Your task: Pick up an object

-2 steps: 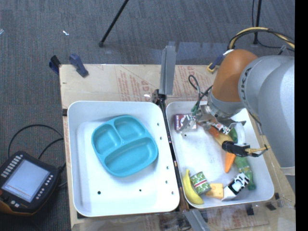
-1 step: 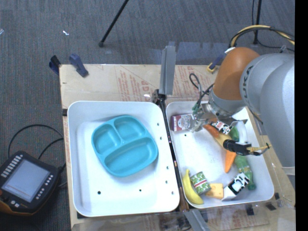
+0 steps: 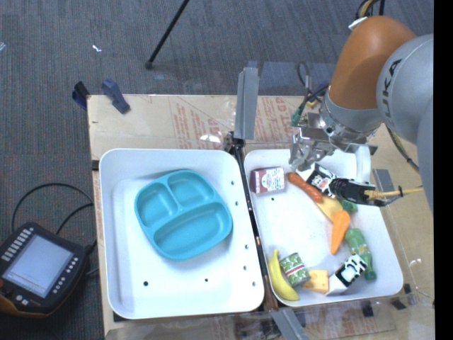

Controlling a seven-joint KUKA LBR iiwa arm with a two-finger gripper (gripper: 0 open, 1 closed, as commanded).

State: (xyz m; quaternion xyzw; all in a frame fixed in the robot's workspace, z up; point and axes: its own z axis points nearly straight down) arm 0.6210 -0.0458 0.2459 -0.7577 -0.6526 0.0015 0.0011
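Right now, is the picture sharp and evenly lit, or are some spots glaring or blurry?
In the camera view, light is fairly even and soft; the blue plate reads crisp, the white bins look bright, nearly washed out, and clear film on the cardboard shows glare patches. The gripper casts little shadow; small items beneath it look slightly soft.

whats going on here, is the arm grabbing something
A grey and orange arm reaches in from the right, with its gripper low over the far end of the right bin. That bin holds toy food: a carrot, a banana, a small maroon box and more. Nothing is visibly between the fingers, so no pick yet. The left bin holds a blue divided tray.
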